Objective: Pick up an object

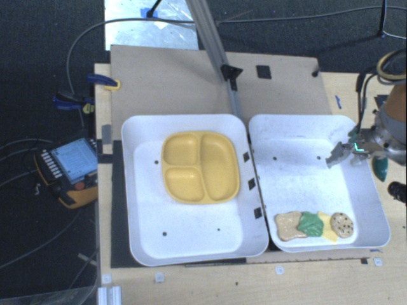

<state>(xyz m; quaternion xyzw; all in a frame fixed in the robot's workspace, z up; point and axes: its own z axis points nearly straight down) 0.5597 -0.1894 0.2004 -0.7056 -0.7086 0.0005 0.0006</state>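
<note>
I see my claw (340, 152) over the right bin's (299, 170) far edge, grip state unclear; toy food (313, 225) lies below it

arm (393, 116): grey, orange band | tool (341, 152): grey metal, small green light | black cable

We see the bench (210, 75) mid-frame, bearing two white bins: left bin (143, 189), right bin (362, 196).
</note>
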